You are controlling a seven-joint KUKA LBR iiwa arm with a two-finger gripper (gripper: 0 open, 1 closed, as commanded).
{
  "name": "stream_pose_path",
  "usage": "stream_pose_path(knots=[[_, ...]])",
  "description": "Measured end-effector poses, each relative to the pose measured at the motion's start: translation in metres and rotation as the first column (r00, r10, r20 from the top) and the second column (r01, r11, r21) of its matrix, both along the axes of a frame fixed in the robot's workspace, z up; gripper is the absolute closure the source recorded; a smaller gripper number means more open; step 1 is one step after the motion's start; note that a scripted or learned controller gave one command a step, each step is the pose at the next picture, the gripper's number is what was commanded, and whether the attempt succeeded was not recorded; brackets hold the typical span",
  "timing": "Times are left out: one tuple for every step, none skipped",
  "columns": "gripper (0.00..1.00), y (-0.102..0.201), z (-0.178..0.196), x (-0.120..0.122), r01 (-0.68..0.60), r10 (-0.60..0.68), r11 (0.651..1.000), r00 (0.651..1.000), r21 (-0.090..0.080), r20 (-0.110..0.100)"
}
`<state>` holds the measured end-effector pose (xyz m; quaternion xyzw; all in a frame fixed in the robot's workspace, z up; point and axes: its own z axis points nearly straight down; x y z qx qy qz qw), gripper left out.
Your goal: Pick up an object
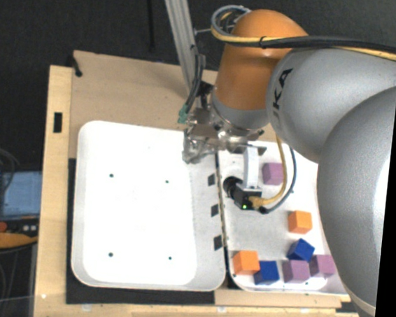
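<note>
The things to pick, small foam-like cubes, all lie in the right shallow white bin [245, 282]: an orange cube [246, 261], a blue cube [267, 273] and a purple cube [296, 271] clustered at its near edge, with another orange cube [300, 221] and a purple cube [272, 173] farther back. The grey two-finger gripper [198, 146] hangs over the far right corner of the left white bin [92, 199], gripping nothing; whether it is spread I cannot tell. A good try means shifting right over one isolated cube, descending squarely.

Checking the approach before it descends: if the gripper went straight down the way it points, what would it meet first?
Probably bare floor at the upper right corner of the left shallow white bin, under the two-finger gripper; no block there, though depth is unclear.
</note>
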<state>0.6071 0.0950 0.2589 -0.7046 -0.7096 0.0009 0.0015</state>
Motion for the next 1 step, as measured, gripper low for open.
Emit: stream_pose_path(knots=[[0.00, -0.0025, 0.0001, 0.0003, 0.005, -0.005, 1.000, 1.000, 0.000, 0.000]])
